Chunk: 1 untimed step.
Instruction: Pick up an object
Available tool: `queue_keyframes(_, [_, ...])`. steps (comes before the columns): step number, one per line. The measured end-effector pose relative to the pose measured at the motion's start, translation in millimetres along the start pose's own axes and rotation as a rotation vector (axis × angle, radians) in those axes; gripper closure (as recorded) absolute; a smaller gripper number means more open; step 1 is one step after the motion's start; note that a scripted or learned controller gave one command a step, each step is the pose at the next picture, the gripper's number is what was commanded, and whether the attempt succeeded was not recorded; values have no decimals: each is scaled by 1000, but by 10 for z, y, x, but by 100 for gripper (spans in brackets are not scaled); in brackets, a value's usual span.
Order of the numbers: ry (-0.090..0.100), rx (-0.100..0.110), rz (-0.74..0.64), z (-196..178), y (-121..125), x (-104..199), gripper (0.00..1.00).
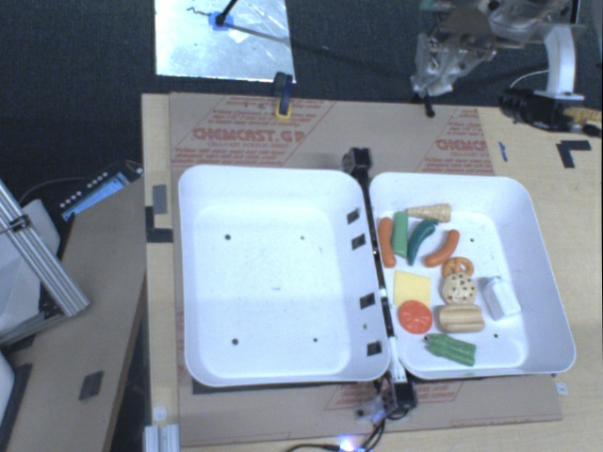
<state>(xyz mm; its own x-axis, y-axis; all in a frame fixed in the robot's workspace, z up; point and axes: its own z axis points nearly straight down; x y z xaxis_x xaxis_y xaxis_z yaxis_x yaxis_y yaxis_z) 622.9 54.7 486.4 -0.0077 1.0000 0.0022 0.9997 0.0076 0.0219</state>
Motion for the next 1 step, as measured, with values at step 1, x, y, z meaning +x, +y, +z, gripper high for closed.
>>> queue_keyframes(1, [-2, 12, 0, -339, 482, 259, 100])
